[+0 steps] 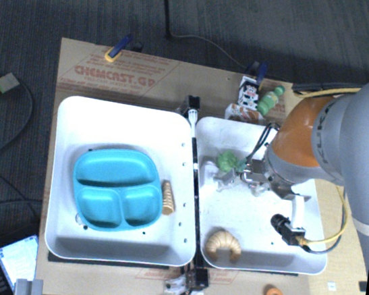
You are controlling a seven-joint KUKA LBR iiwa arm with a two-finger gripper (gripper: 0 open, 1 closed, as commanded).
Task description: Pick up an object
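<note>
Camera view showed the tool (235,174), grip state unclear, beside a green toy (227,161) in the right bin (304,266), a croissant (223,245) nearer the front.

gripper (235,175) sits in your right bin (258,253), up near its back-left | small leafy toy (227,161) just behind and left of it, right by the fingers | croissant (223,245) well in front of it, same bin | divided tray (117,188) far left of it in the left bin (67,161), little roll (167,197) beside the tray's right edge
</note>
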